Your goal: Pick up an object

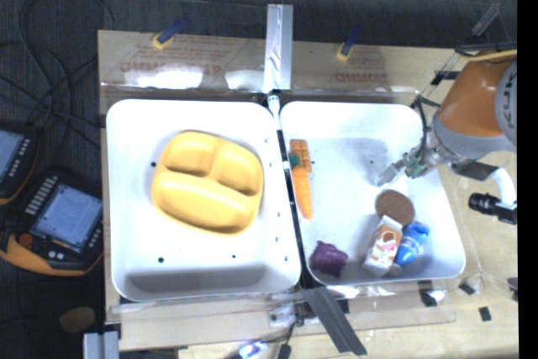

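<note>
brown round object (393, 205) lies in the right bin (353, 118), just below the gripper (402, 170) and apart from it. gripper hovers low over the bin's right part, nothing between its fingers; how wide it stands cannot be told. further below it a small carton (382, 244) leans against a blue item (414, 243). purple piece (328, 257) below and to its left. carrot (300, 177) well left, along the divider. beyond that, the left bin (126, 206) with a yellow bread-like lump (208, 180).
</note>
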Robot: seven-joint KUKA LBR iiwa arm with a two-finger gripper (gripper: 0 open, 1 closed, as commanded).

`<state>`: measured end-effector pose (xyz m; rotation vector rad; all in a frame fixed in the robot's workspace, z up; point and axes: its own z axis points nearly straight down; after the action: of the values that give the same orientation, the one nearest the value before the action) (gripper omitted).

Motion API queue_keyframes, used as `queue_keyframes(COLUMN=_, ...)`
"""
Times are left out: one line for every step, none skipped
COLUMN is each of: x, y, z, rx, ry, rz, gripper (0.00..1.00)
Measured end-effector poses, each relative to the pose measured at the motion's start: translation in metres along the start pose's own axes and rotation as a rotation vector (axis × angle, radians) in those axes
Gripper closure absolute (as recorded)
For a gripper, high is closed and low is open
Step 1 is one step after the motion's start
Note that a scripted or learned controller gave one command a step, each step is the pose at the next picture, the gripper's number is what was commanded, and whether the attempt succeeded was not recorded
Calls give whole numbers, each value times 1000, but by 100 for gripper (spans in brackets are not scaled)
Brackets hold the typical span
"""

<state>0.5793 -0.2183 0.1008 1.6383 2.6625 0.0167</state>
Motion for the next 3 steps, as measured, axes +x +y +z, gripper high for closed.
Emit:
queue_keyframes(x=0, y=0, z=0, rx=1, ry=0, rz=0, gripper=0)
queue_keyframes(x=27, y=-51, z=8, rx=0, ry=2, rz=-1, gripper=0)
queue_keyframes(x=12, y=-8, z=11, rx=8, ry=16, rz=219, gripper=0)
